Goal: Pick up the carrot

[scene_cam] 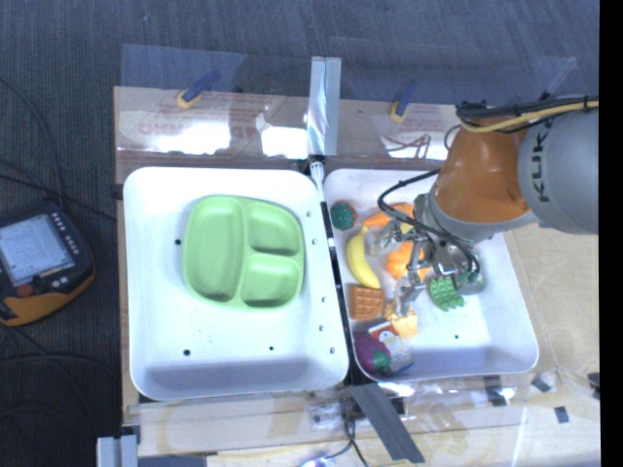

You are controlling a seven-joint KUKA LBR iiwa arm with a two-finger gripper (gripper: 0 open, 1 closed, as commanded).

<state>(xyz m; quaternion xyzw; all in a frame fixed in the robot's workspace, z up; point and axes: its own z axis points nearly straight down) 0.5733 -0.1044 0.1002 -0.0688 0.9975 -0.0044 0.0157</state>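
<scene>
Overhead, slanted look at two bins on the worktop.
Arm: grey arm with an orange band point(482, 178) reaches in from the right and stands over the right bin.
Pincer: two-finger pincer point(417, 278) hangs low among the toy food, near the middle of the right bin; cables and metal parts clutter it, so its opening and what it may hold cannot be told.
Carrot: orange toy carrot point(397, 258) lies in the right bin, just right of the banana, directly beside the pincer and partly hidden by it; whether they touch cannot be told.
Right bin: shallow white plastic bin point(501, 343) holds the whole food cluster, gathered in its left half.
Banana: yellow toy banana point(360, 261) lies lengthwise near the left wall.
Waffle: brown square waffle piece point(366, 303) sits just below the banana.
Green items: dark green round piece point(342, 215) at upper left; bright green ridged piece point(447, 292) just right of the pincer.
Purple item: dark purple rounded toy point(374, 351) at the front left corner.
Left bin: matching shallow white bin point(156, 348) carries a light green divided plastic plate point(241, 251), three compartments, lying flat.
Off the worktop: black and orange handheld controller point(41, 259) on the grey carpet, far left.
</scene>
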